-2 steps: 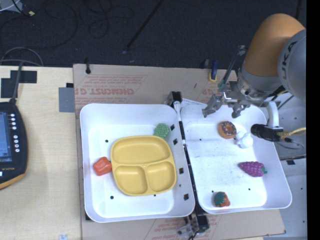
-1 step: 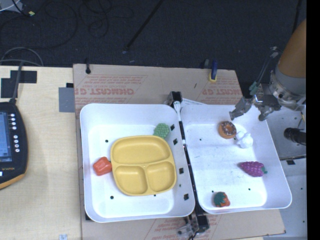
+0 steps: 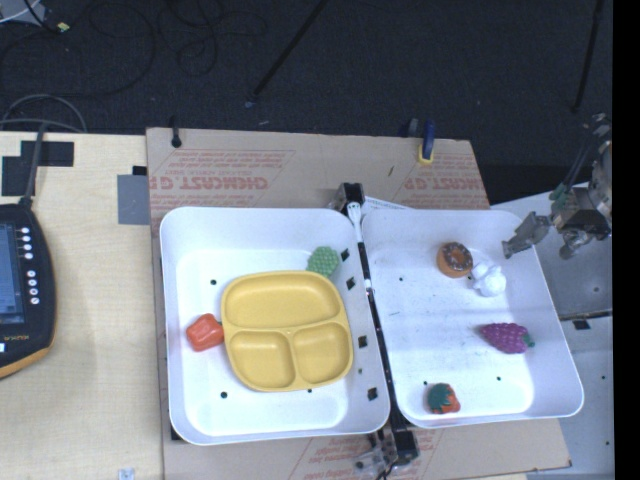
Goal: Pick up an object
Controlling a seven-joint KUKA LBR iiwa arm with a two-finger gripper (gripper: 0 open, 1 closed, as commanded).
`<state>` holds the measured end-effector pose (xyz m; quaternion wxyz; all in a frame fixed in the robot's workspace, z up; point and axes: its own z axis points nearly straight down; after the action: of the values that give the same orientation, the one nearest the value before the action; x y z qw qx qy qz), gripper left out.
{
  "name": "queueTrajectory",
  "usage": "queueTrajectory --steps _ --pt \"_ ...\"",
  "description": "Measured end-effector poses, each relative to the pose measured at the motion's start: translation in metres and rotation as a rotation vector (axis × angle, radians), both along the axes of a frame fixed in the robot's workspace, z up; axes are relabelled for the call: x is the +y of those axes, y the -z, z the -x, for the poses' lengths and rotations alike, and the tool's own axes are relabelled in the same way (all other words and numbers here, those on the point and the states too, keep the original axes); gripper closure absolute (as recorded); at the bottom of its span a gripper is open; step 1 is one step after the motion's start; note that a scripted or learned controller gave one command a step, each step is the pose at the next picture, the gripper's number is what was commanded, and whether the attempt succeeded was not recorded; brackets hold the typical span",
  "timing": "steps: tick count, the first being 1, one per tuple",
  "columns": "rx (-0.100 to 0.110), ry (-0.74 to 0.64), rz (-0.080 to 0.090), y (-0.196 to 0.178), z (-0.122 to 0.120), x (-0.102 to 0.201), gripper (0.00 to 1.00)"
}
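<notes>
The right bin (image 3: pixel 560 388) holds a brown round doughnut-like toy (image 3: pixel 455 259), a small white object (image 3: pixel 490 282), a purple bunch of grapes (image 3: pixel 505 337) and a red and green strawberry-like toy (image 3: pixel 442 399). My gripper (image 3: pixel 543 240) hangs over the bin's far right rim, to the right of the white object. It is open, with nothing between its fingers. In the left bin (image 3: pixel 190 408) lie a yellow divided plate (image 3: pixel 287 328), a green bumpy toy (image 3: pixel 324 260) and an orange-red toy (image 3: pixel 204 333).
A black divider (image 3: pixel 362 298) runs between the two bins. Both bins rest on a cardboard sheet (image 3: pixel 300 173). A control pendant (image 3: pixel 20 288) lies on the wooden bench at far left. A blue and yellow clamp (image 3: pixel 428 142) stands at the cardboard's far edge.
</notes>
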<state>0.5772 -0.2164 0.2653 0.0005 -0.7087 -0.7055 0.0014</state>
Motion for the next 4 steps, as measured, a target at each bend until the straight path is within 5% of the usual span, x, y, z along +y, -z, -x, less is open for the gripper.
queueTrajectory --steps 1,2,3,4 --pt "-0.005 0.002 0.000 -0.065 0.049 0.001 0.00" --pt "0.010 -0.005 -0.008 0.141 0.101 0.023 0.00" --pt "-0.004 -0.008 -0.001 0.180 0.025 0.031 0.00" --pt "-0.007 -0.009 -0.002 0.177 -0.049 0.062 0.00"
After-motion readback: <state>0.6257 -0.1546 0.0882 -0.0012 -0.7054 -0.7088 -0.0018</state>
